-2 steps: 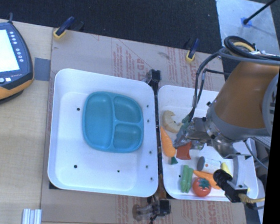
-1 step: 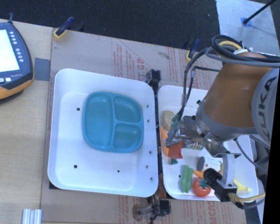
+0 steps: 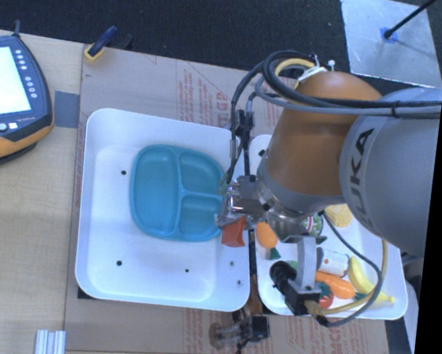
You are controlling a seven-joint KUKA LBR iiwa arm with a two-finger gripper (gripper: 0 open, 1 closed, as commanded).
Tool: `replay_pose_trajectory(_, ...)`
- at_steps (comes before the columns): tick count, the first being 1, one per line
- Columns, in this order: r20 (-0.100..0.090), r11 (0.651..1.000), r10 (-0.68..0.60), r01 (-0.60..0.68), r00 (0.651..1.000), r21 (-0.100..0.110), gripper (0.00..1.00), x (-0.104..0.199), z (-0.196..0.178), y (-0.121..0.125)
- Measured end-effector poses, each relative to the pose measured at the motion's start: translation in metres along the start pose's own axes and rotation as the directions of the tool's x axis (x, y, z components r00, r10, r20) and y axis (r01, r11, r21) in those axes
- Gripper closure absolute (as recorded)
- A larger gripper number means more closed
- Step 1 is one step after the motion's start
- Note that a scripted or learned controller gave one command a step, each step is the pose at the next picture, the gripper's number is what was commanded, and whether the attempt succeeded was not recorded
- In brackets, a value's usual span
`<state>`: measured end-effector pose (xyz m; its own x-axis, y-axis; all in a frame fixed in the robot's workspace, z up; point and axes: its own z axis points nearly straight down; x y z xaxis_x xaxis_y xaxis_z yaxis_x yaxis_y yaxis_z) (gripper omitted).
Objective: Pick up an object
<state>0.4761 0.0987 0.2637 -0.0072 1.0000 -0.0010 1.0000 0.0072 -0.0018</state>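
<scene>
My gripper (image 3: 249,225) hangs below the big orange-banded wrist, over the inner edge of the right bin (image 3: 393,311). Right beside it are a red object (image 3: 233,234) and a small orange object (image 3: 266,234). I cannot make out whether either one is held. A carrot (image 3: 336,286), a yellow banana (image 3: 363,276), a white piece (image 3: 333,264) and a yellow corn-like piece (image 3: 339,216) lie in the right bin. The arm hides much of that bin.
The left bin (image 3: 95,237) holds a blue divided plate (image 3: 173,191) toward its far right side. A tablet-like pendant with an orange case (image 3: 7,104) lies on the bench at the far left. A small device (image 3: 239,329) sits below the bins.
</scene>
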Motion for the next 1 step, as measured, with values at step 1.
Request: replay_pose_trajectory(1, 0.0, 1.0, 0.001, -0.001, 1.0, 0.002, 1.0, 0.0016, 0.0115, 0.05)
